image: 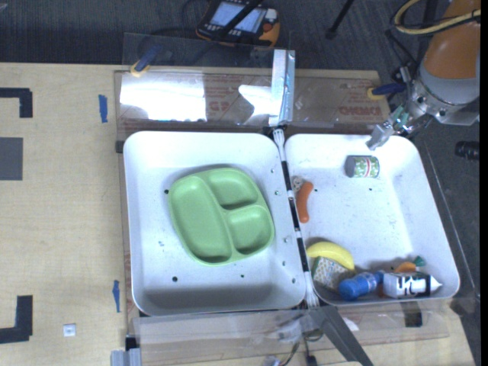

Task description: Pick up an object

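Orange carrot lengthwise, near-far.

Two white bins side by side. Left bin holds a green divided plate. Right bin: small can on its side near the back, orange carrot by the divider, and a cluster at the front edge — banana, blue bottle, white bottle — packed close together. Arm enters top right; gripper sits over the right bin's back rim, just up-right of the can, apart from it.
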